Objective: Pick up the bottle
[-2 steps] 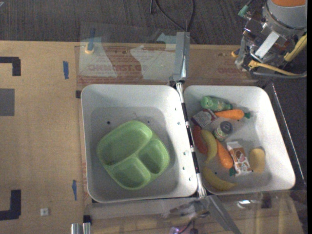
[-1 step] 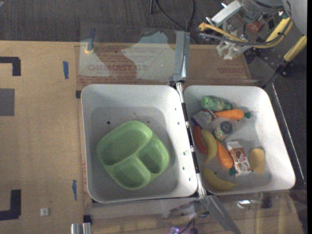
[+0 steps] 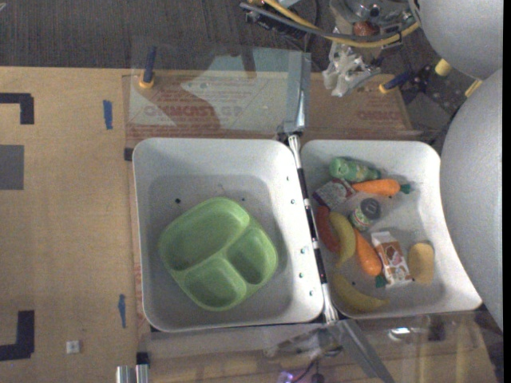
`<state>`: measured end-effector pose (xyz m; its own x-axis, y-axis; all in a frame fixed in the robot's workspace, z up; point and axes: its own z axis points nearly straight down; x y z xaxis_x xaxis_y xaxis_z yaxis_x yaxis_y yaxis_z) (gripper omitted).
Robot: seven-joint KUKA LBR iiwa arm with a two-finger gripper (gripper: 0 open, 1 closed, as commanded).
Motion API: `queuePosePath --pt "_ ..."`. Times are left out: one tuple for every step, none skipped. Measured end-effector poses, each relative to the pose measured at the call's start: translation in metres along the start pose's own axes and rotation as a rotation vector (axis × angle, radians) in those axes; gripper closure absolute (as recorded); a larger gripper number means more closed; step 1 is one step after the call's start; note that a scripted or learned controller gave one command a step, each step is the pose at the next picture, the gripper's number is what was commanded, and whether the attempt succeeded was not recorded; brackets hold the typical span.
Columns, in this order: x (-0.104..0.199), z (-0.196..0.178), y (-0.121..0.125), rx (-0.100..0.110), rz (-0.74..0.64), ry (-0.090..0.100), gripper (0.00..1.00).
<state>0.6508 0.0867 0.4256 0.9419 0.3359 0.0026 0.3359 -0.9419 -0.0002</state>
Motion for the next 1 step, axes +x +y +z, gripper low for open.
queuePosePath --pt "0.0250 0.0035 -0.0488 0.000 0.112 0.000 1.00"
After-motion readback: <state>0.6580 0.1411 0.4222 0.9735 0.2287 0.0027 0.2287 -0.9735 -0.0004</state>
